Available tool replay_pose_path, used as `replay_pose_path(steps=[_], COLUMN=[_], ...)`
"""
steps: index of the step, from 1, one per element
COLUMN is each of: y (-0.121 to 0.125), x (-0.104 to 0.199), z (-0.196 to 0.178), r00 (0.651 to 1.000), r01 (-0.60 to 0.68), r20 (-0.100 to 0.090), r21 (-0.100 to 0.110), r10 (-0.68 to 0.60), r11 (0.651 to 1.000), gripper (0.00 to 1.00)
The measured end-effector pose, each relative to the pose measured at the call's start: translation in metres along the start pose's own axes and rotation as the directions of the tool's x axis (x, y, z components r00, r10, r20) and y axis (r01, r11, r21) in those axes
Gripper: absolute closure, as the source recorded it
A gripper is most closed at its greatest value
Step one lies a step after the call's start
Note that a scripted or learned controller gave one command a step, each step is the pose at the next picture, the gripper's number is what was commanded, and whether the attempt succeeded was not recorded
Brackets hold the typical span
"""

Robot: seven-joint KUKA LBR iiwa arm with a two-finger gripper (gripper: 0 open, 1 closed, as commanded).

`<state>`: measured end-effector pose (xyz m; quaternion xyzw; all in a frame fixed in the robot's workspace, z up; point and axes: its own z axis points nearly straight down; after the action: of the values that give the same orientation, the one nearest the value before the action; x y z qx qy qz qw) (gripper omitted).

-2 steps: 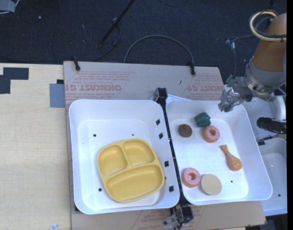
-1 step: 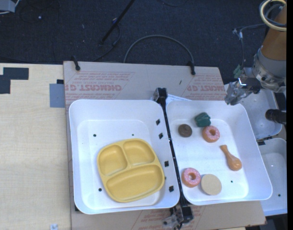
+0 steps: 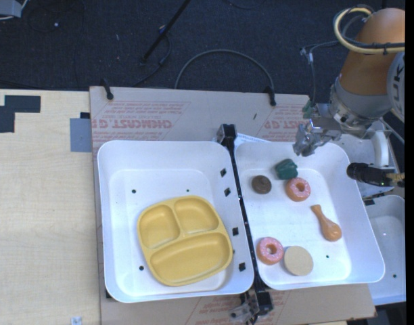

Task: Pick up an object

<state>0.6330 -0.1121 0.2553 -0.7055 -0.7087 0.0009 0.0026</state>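
gripper [image 3: 307, 143] above far edge of right bin [image 3: 359, 181], grip state unclear, well short of green block [image 3: 285, 168]. nearby: brown donut [image 3: 262, 185], 2 pink donuts [image 3: 298, 189], drumstick [image 3: 327, 223], tan disc [image 3: 298, 261]. yellow 3-compartment tray [image 3: 185, 240] in left bin [image 3: 119, 181]. cardboard [image 3: 143, 120] print reversed, unreadable.

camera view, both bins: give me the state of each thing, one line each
gripper: above the right bin's far edge, nothing seen between its fingers
green object: in the right bin, nearest the gripper
chocolate doughnut: flat
pink doughnuts: flat, apart
drumstick: on its side
tan disc: flat, beside the near doughnut
yellow tray: upright in the left bin, its compartments bare
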Motion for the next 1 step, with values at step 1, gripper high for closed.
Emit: replay_pose_path(steps=[1], y=[-0.0077], x=[0.0619], z=[0.0013], r00=[1.000], r01=[0.000], r20=[0.000], r21=[0.000], r10=[0.000], r11=[1.000], gripper=[1.00])
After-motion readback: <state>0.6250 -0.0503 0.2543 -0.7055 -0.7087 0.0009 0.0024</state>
